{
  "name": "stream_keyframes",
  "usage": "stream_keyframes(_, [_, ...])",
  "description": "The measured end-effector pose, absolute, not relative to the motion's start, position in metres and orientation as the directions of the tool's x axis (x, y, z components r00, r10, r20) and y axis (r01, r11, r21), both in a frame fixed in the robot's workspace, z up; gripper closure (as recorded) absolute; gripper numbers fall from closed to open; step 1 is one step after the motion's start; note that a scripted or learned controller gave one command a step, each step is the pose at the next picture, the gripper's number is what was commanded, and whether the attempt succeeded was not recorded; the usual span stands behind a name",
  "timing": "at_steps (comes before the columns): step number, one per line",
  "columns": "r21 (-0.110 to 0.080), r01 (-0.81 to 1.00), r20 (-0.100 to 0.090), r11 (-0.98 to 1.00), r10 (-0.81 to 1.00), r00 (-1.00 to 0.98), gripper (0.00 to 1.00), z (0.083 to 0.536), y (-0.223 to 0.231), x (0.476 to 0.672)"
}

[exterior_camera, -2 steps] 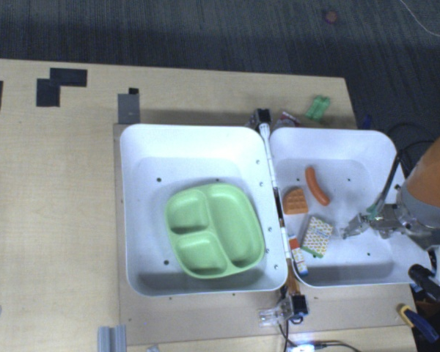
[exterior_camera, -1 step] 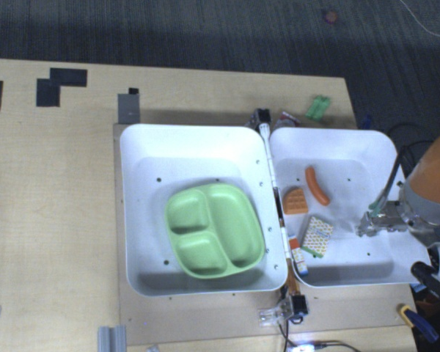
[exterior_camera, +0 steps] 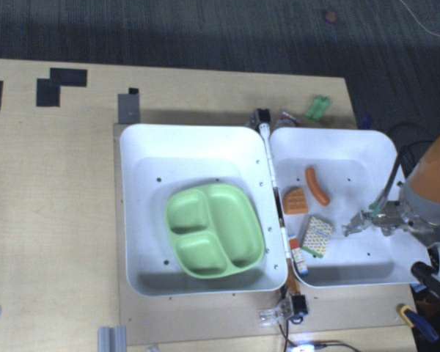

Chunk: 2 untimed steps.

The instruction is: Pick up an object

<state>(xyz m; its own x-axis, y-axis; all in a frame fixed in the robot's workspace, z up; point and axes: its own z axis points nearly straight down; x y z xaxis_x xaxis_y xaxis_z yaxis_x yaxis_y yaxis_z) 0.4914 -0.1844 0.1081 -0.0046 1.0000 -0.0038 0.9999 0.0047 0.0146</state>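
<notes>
**End effector poised over right bin, target still unclaimed**

My end effector (exterior_camera: 356, 224) hangs low at the 3 o'clock side of the shallow white right-hand bin (exterior_camera: 367, 144); whether it is wide or narrow I cannot tell, and nothing shows between its tips. The nearest candidate, a flat checkered green-and-white packet (exterior_camera: 317, 235), lies toward 9 o'clock of me, near but apart. Beyond it sit an orange wedge-shaped block (exterior_camera: 295, 201) and a slim orange sausage-shaped toy (exterior_camera: 317, 185), toward 10 and 11 o'clock. The risk, as I judge it: the packet lies thin against the floor, so my tips may slide over it or push it toward the bin's wall.
</notes>
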Motion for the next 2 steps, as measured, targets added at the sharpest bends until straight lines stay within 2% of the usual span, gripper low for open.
stream_keyframes(1, [0.018,1.000,-0.004,0.006,1.000,-0.006,1.00,0.1186,-0.1836,0.4927])
stream_keyframes(2, [0.018,1.000,-0.004,0.006,1.000,-0.006,0.00,0.1186,-0.1836,0.4927])
